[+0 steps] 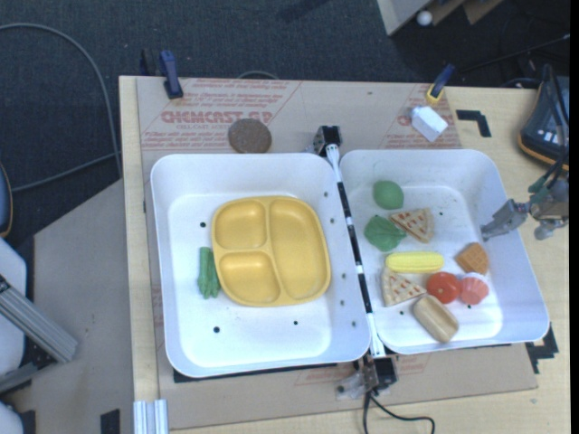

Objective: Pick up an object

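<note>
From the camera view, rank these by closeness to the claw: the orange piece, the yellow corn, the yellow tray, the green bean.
Measured from the claw at the right bin's right edge:
1. Orange piece, right bin.
2. Yellow corn, middle of right bin.
3. Yellow tray, left bin.
4. Green bean, left of the tray.

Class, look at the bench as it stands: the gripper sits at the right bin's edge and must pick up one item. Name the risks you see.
1. The food items in the right bin are crowded: the two tomatoes, bread roll and corn lie close together, so the fingers may strike a neighbour.
2. The gripper sits at the bin's right wall; descending there, it may hit the rim.
3. Small rounded items may slip.
</note>
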`<state>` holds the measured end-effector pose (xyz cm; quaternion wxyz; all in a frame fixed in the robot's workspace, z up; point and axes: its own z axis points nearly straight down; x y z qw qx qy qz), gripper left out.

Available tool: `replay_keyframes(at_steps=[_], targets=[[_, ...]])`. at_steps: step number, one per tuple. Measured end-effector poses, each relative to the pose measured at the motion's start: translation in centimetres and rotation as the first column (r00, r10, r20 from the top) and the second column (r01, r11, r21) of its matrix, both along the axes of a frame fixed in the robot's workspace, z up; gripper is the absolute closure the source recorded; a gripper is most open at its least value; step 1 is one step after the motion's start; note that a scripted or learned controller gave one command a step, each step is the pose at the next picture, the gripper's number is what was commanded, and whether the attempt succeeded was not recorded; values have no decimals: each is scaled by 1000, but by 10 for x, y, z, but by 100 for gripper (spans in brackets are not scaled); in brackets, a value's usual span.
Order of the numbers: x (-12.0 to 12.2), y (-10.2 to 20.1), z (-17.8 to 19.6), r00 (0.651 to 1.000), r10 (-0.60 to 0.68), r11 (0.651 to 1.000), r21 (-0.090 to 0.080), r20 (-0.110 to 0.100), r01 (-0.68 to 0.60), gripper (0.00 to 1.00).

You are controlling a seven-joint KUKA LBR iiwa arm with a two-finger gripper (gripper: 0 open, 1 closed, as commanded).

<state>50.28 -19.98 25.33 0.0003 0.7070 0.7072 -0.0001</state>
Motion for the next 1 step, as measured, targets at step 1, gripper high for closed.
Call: replay_keyframes(at_steps=[1], targets=[[69,46,-99,1000,1,1000,3,-4,-1,0]])
